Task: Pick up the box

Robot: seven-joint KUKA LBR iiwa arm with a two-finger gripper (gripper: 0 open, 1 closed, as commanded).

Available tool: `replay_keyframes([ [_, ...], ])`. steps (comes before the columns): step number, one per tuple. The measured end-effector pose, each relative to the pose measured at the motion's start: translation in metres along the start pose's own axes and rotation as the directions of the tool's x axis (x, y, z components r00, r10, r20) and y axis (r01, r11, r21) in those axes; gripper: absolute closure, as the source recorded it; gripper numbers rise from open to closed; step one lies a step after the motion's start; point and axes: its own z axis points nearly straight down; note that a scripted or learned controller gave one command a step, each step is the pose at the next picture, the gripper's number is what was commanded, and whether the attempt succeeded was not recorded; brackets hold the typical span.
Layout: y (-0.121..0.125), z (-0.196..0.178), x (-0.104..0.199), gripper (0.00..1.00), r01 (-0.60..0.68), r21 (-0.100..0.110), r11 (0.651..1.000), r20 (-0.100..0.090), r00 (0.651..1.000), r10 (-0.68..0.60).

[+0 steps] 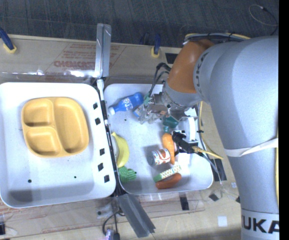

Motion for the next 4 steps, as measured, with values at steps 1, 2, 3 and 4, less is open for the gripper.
replay_keyframes([
  [1, 0.001, 0.009, 0.041, 1.00, -0.300, -0.005, 0.954, -0.003, 0.954, 0.300],
  [2, -0.007, 0.010, 0.033, 1.00, -0.592, -0.004, 0.806, -0.004, 0.806, 0.592],
  [3, -0.047, -0.089, 0.123, 1.00, -0.755, -0.003, 0.655, -0.005, 0.655, 0.755],
  [4, -0.047, -0.098, 0.124, 1.00, -0.750, 0.001, 0.661, -0.002, 0.661, 0.750],
])
